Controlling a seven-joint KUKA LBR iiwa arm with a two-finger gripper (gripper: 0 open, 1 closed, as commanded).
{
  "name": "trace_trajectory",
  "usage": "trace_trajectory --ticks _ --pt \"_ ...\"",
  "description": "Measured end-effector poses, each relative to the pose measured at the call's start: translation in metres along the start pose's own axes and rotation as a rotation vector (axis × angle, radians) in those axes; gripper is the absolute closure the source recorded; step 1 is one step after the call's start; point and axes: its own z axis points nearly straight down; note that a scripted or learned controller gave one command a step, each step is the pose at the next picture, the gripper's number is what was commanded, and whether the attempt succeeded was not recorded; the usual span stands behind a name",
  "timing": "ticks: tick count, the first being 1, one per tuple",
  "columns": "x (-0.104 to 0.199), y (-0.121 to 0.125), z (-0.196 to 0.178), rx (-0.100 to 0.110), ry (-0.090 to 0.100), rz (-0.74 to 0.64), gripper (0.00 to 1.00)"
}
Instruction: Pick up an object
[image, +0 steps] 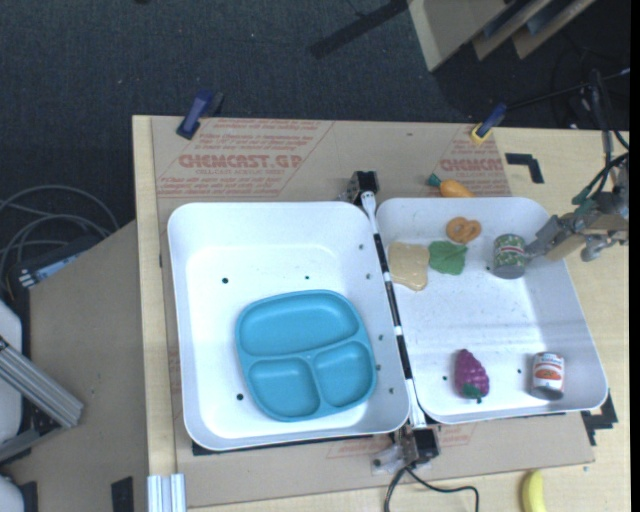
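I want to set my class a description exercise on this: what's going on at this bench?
A robot arm reaches in from the right, its gripper beside a small green can in the right bin. Nothing is visibly lifted yet. That bin also holds a purple grape bunch, a red-labelled can and other toy foods. The left bin holds a blue divided plate.

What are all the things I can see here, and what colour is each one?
Bins: two, white, side by side on the bench.
Divided plate: one, blue, left bin.
Pretzel: one, orange-brown, right bin, far side.
Leafy toy: one, green, below the pretzel.
Flat piece: one, tan, right bin's left edge.
Grapes: one bunch, purple, right bin, near side.
Red can: one, red and white, right bin's near right corner.
Green can: one, green-grey, beside the gripper.
Carrot: one, orange, bench beyond the right bin.
Banana: one, yellow, bench's near edge.
Clamps: two, blue, far bench edge.
Gripper: one, grey, right.
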Motion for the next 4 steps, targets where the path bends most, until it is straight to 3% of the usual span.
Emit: trace_trajectory --ticks 1,2,3,4 --pt "0.091 -0.005 0.044 0.003 0.004 -0.003 0.00" --pt "0.116 -0.089 0.079 0.003 0.001 0.001 0.00" --pt "0.095 -0.089 0.140 0.003 0.001 0.001 0.00" --pt "0.110 0.023 0.109 -0.002 0.001 -0.001 0.00"
